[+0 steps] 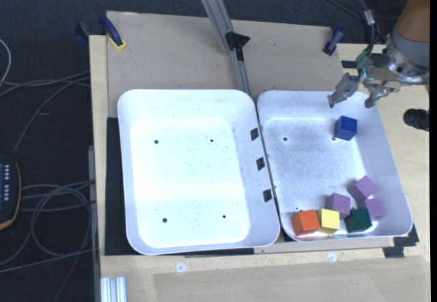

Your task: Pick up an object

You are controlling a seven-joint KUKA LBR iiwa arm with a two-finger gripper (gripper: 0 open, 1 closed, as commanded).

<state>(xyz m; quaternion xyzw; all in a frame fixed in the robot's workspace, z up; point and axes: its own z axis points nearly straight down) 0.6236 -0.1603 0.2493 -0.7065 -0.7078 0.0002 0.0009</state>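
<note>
claw over the right bin, blue cube below it

the gripper (355, 95) hangs at the frame's upper right with fingers spread and nothing between them; the blue cube (345, 127) lies just beneath, apart from the blocks clustered in the right bin's (300, 157) lower corner.

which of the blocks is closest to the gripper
The blue block, alone in the right bin's upper part, just below the gripper. The orange, yellow, green and purple blocks cluster at the bin's near corner, much farther away.
</note>
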